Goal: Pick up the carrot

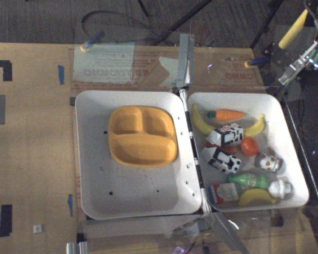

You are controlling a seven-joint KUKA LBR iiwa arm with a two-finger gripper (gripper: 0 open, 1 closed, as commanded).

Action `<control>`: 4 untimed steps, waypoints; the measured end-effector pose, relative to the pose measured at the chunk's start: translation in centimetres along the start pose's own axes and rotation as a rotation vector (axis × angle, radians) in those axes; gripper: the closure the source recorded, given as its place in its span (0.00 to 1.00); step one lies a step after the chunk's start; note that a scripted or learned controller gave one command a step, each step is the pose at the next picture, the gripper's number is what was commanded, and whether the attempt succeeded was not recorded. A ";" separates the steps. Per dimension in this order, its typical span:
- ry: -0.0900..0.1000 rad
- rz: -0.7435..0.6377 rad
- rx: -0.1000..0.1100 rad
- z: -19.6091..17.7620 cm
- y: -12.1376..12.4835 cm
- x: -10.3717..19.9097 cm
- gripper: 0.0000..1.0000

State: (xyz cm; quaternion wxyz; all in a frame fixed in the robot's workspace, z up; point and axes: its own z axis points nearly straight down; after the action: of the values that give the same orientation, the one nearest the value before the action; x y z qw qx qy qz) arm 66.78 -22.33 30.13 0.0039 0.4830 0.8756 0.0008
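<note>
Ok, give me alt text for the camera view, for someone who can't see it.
A carrot lies untouched near the far edge of the right bin, among toy bananas, milk cartons and bottles. The left bin holds an orange divided plate.

An orange carrot (229,114) with a green tip, yellow bananas (200,123), two black-and-white cow-patterned cartons (226,135), a red ball (249,146) and a green bottle (249,181) fill one white bin (291,142); the other (90,142) holds an orange-yellow tray (142,135).
</note>
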 end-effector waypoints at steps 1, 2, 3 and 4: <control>0.004 -0.018 0.004 4.3 -1.9 1.4 1.00; -0.001 -0.066 0.000 2.8 -1.3 1.0 1.00; 0.003 -0.359 0.001 6.2 0.4 0.7 1.00; -0.002 -0.570 -0.002 2.1 0.3 2.2 1.00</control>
State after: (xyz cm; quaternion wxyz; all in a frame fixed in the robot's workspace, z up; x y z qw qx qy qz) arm 65.88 -20.35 28.04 0.0056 0.2173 0.9761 0.0001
